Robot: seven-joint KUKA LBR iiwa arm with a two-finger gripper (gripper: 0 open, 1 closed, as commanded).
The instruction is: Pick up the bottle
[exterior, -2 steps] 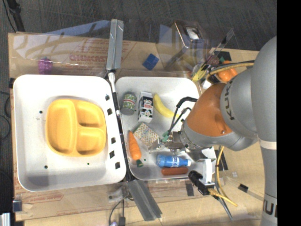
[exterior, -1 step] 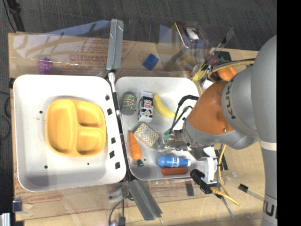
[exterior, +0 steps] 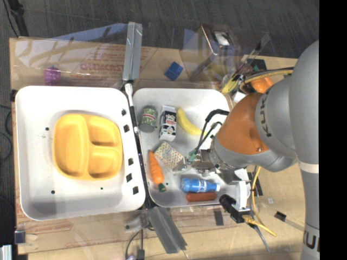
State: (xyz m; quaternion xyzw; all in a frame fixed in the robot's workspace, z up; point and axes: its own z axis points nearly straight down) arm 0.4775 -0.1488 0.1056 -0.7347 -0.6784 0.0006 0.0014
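the bench carried two white bins side by side. the left bin (exterior: 32, 118) took the left half of the frame, and in its middle lay a yellow divided tray (exterior: 87, 145) with three compartments.

the right bin (exterior: 146, 99) was in the centre of the frame and held several small things. the bottle (exterior: 199, 186), blue with a white label, lay on its side in the lower part of this bin, near the lower edge. just below it, almost touching, lay a brown-red sausage (exterior: 201, 197) along the bin's lower wall. to the left of the bottle was a carrot (exterior: 156, 169), orange with a green end, lying along the left wall of the bin. between the carrot and the arm was a small patterned packet (exterior: 171, 155). in the upper part of the bin stood a green can (exterior: 148, 118), then a small white carton (exterior: 169, 122) beside it, and to the right of the carton a yellow banana (exterior: 187, 122).

the arm (exterior: 271, 129) came in from the right of the frame, grey with the orange band, and it covered the right side of the right bin. the gripper (exterior: 201, 161) was low over the bin, just above the bottle in the picture and right of the packet. its end was dark and partly hidden by the wrist, so i could not tell if the claw was released or clenched, and nothing could be seen inside it.

outside the bins, on the cardboard at the top of the frame, lay a blue block (exterior: 174, 70), and at the upper left a small purple object (exterior: 52, 73).
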